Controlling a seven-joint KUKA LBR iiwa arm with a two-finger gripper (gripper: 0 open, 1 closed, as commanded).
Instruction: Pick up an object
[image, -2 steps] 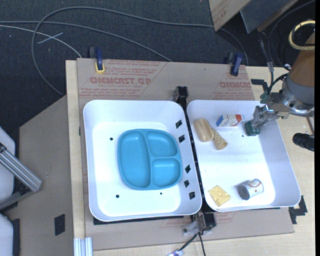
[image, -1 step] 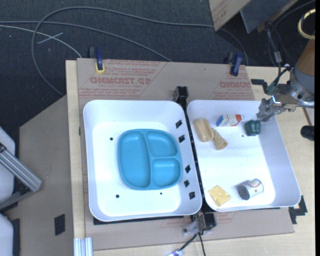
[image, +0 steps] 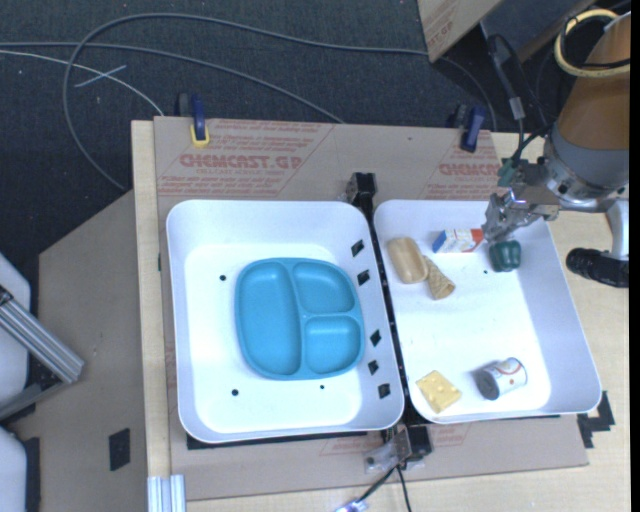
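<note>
Where the arm reaches in over the far right corner of the right bin (image: 560, 300), its gripper (image: 503, 228) hangs just above a small dark green object (image: 505, 255); whether anything sits between the fingers cannot be told, since the wrist hides them. Just left of the gripper lies a small red, white and blue packet (image: 457, 240), and farther left a tan bread-like piece (image: 406, 259) touches a cone-shaped brown item (image: 439, 281). Near the front rim rest a yellow cheese-like wedge (image: 438, 391) and a grey and white can (image: 500, 378) on its side. The left bin (image: 190, 300) holds a blue divided plate (image: 299, 317) with three compartments. A black divider with clips (image: 375, 300) runs between the bins. The board (image: 250, 145) beneath bears red lettering, partly readable as "CHEMCAST", and two blue clamps (image: 199, 118) grip its far edge.
</note>
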